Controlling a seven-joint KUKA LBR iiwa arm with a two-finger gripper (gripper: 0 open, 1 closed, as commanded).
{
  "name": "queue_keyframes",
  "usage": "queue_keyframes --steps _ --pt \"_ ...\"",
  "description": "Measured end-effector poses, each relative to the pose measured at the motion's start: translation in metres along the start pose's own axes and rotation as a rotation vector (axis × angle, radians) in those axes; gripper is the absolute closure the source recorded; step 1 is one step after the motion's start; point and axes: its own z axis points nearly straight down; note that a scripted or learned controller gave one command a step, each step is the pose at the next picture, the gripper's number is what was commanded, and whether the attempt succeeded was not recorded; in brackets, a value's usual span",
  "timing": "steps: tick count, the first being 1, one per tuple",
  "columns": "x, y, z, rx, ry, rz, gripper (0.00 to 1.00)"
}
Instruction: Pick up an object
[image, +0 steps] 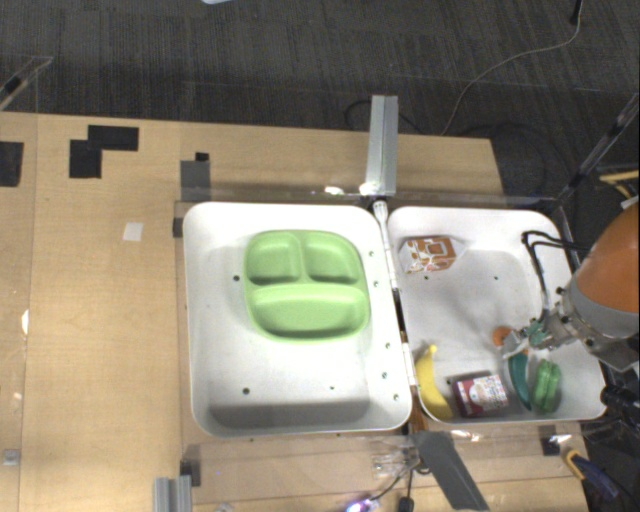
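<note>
One arm (610, 280) low over right bin (470, 300), pincer (527, 340) by green cup (540, 385)

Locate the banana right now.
The banana lies in the right bin, at its near-left corner against the wall dividing the bins, just left of the dark red packet.

Place: I read this as a robotics lab.
Evidence: plywood tabletop (90, 330) with black markers, two white bins (210, 400), metal brackets, loose cables, grey carpet (250, 50).
</note>
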Motion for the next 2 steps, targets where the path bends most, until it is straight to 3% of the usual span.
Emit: queue_keyframes --steps 1,2 --pt "0.0 0.056 0.017 -0.005 -0.004 0.0 1.0" --pt "0.06 0.08 0.0 0.01 0.007 0.045 1.0"
